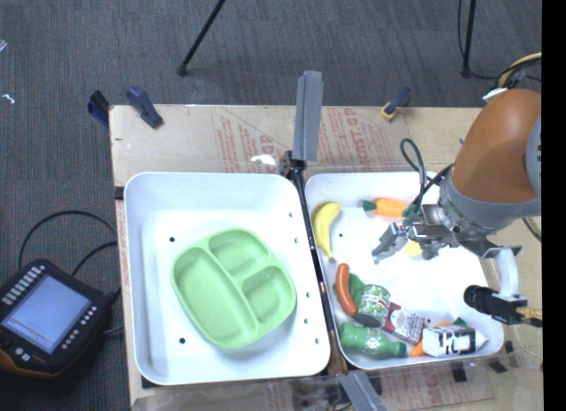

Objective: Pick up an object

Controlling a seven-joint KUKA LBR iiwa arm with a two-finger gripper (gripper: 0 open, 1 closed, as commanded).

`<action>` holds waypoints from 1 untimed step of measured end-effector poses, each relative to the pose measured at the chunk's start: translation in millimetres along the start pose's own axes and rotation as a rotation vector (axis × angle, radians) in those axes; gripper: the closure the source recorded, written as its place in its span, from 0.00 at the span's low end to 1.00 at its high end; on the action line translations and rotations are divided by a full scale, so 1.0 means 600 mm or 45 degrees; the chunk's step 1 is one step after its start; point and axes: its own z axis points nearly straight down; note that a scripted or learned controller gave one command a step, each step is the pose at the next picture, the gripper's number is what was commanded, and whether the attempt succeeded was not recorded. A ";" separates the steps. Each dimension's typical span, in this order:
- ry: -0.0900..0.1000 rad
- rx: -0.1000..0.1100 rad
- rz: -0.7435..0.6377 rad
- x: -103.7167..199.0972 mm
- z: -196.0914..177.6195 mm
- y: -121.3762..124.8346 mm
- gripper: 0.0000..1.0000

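Note:
My gripper [409, 247] hangs over the middle of the right bin [460, 277], open, its fingers spread above a small yellow thing [412, 247] that shows between them. A yellow banana [326, 225] lies at the bin's left side. Just behind the gripper rests an orange carrot [389, 208]. Along the front lie an orange-red sausage [344, 289], a green can [372, 298], a green bottle [370, 340], a red packet [405, 323] and a white carton [451, 340].
The left bin [150, 224] holds a green divided plate [233, 287]. A grey post [308, 126] stands behind the seam between the bins. A tablet [44, 308] lies on the floor at the left.

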 end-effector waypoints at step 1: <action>0.001 0.001 -0.173 0.015 0.158 -0.016 0.00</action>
